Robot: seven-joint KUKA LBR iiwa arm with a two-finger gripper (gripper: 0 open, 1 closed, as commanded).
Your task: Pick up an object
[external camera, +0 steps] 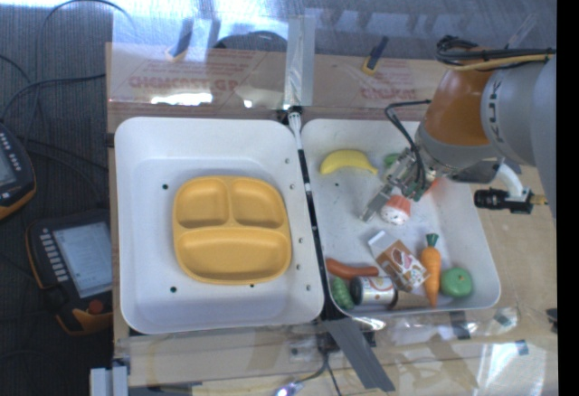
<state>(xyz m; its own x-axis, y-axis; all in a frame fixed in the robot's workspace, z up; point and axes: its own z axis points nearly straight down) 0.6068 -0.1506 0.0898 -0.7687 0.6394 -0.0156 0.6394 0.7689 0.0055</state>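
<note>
Camera view. Gripper (394, 192): low in the right bin (479, 245), over a small red-and-white object (395, 211); finger state cannot be told. Banana (347, 163): just left of gripper, long axis left-right. Carrot (431, 268): near front wall, upright, leafy end toward the gripper. Left bin (145, 159): yellow divided tray (232, 229).

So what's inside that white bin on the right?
The right bin holds a banana, carrot, small brown box, can, and a green item. The gripper covers part of a white-and-red object.
</note>
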